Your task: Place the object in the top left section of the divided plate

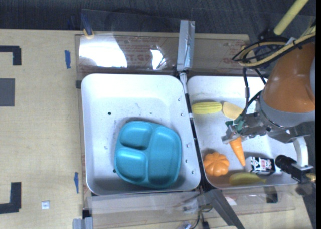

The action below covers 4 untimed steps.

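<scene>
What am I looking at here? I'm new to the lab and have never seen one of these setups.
One camera looks down at a slant on a bench with two shallow white bins. The grey and orange machine on the right is a robot arm; its gripper hangs over the right bin. That bin holds toy food: a corn cob, a pale yellow piece, a carrot, a small pumpkin, a yellow-green piece at the front, plus a black and white item. The gripper sits right at the carrot's wide end, but I cannot tell whether it grips it. The left bin holds a blue divided plate, the target for one object.
</scene>
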### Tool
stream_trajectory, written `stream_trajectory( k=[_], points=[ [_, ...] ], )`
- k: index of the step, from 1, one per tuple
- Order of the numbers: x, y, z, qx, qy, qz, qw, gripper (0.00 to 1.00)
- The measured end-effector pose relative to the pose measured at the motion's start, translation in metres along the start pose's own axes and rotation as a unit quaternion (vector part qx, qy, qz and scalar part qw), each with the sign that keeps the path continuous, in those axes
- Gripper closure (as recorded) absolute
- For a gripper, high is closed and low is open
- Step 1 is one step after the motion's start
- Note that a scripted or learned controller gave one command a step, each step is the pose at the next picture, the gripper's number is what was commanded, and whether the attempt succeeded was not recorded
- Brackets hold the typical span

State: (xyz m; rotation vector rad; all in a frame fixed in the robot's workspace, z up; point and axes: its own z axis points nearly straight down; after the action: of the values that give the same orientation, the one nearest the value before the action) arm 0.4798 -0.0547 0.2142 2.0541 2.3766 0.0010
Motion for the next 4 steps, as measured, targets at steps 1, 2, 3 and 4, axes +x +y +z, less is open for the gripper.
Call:
stream_trajectory(
  k=[1, 2, 3, 4],
  points=[
    [0.027, 0.003, 0.031, 0.002, 0.001, -0.137, 0.9906, 1.00],
    [-0.007, -0.001, 0.009, -0.001, -0.001, -0.172, 0.9850, 1.00],
    [-0.018, -0.004, 0.031, 0.002, 0.001, -0.016, 0.9999, 1.00],
    [0.037, 0.005, 0.030, 0.001, 0.001, -0.099, 0.9951, 1.00]
  ],
)
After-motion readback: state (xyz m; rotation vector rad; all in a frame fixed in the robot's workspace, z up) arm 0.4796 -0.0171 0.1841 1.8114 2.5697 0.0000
